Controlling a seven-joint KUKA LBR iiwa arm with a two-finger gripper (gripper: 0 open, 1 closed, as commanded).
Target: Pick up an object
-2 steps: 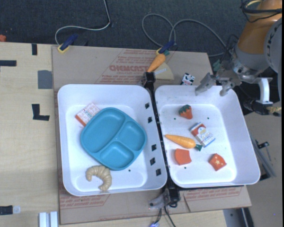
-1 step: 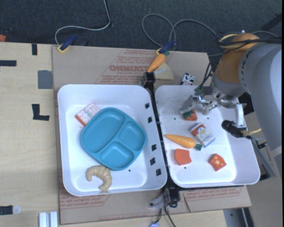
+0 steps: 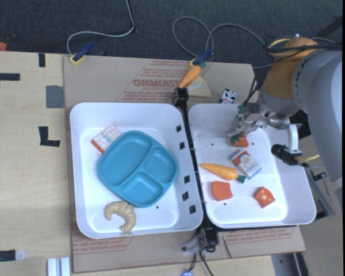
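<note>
Two shallow white plastic bins sit side by side on a cardboard-covered bench. The left bin (image 3: pixel 80 154) holds a blue divided plastic plate (image 3: pixel 138 167), a small red and white carton (image 3: pixel 106 138) at its upper left, and a tan toy croissant (image 3: pixel 121 215) below it. The grey arm with an orange band (image 3: pixel 282 73) enters from the upper right, its gripper (image 3: pixel 240 132) low over the upper part of the right bin (image 3: pixel 299 211), just above a small red object (image 3: pixel 240 141); whether the claw is released or clenched cannot be told. Lower in that bin lie an orange toy carrot (image 3: pixel 220 171), a printed red carton (image 3: pixel 246 164), an orange-red block (image 3: pixel 222 191) and a red cube (image 3: pixel 264 196)
</note>
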